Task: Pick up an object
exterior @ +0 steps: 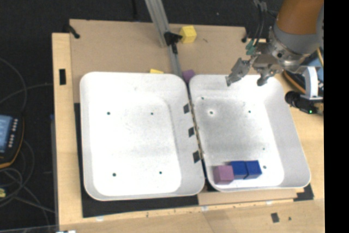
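Blue block (244, 168) lies long axis left-right at lower right, touching purple cube (223, 173). Gripper (249, 76) jaws spread wide, holding nothing.

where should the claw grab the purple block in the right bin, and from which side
Come straight down on the purple block from above, pinching its near and far faces. Its right side touches the blue block and its left sits close to the right bin wall, so neither leaves finger room. The claw is open, hanging over the bin's far edge.
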